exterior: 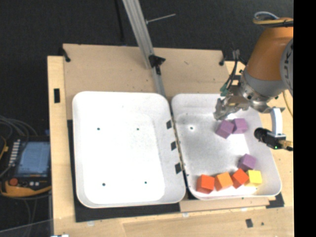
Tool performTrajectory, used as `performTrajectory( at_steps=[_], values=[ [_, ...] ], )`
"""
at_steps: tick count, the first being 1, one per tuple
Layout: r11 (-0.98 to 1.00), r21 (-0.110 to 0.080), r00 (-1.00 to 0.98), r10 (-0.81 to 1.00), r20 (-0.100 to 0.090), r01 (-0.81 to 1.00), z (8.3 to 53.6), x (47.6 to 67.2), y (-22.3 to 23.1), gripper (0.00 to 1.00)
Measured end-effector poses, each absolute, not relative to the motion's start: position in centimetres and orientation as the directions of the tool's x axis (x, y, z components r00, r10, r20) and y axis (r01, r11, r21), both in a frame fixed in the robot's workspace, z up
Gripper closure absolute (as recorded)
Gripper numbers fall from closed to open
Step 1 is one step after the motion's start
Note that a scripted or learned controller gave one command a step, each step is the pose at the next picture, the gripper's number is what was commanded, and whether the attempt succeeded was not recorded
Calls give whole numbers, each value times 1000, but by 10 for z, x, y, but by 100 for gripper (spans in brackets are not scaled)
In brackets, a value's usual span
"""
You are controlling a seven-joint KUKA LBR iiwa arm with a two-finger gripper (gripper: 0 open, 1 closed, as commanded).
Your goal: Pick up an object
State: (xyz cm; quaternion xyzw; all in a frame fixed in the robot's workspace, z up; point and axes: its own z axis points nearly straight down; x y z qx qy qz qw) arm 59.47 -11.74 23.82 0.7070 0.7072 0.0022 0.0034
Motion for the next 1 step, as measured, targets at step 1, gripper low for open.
performTrajectory(
  at_steps=[1],
  values=[
    [4,3,-4,1000,-1,1000,245,596,-118,100]
  ],
)
